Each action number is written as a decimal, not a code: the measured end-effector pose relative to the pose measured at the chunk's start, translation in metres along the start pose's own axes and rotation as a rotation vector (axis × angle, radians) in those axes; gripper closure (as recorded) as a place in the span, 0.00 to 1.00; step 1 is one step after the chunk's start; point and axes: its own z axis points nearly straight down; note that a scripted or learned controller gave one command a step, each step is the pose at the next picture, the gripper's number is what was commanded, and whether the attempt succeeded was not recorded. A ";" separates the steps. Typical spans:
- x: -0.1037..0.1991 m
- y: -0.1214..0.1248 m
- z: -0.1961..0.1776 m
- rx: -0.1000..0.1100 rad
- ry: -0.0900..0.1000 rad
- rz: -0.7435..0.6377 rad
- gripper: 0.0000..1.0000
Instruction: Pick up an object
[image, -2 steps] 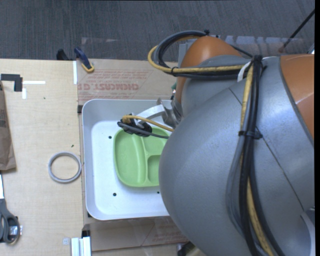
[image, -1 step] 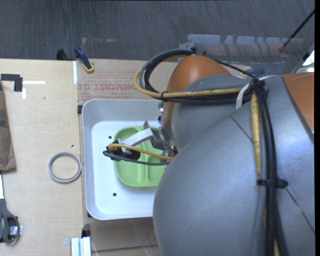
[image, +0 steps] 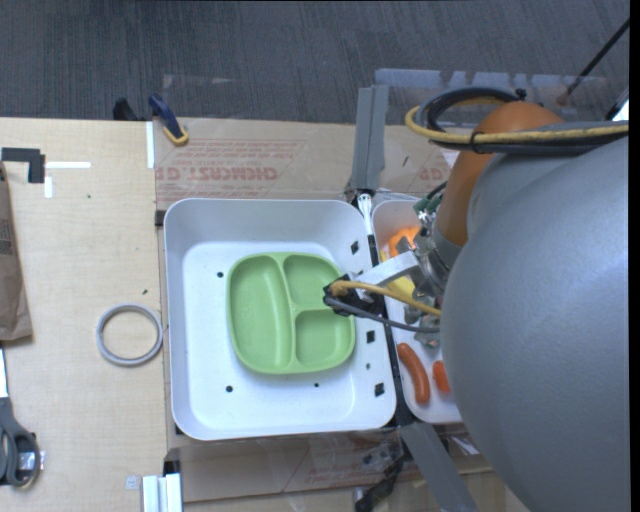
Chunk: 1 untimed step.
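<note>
The left white bin (image: 190, 330) holds a green divided plate (image: 290, 312) lying flat near its middle. In the right bin (image: 392, 212), mostly covered by my grey arm (image: 550, 320), I see an orange item (image: 403, 240), a yellow item (image: 400, 287), a red sausage-shaped piece (image: 413, 373) and a small orange piece (image: 441, 379). My gripper (image: 428, 262) reaches down into the right bin's upper part, close to the orange and yellow items. The arm's bulk hides most of it, and I see nothing held.
A yellow and black cable (image: 365, 297) runs across the wall between the bins. On the wooden bench to the left lie a grey ring (image: 130, 333), scissors (image: 15, 455) and a brown bag (image: 12, 270). A blue clamp (image: 168, 118) sits on the cardboard behind.
</note>
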 end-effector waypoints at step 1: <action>0.075 -0.028 -0.108 -0.001 0.003 0.065 1.00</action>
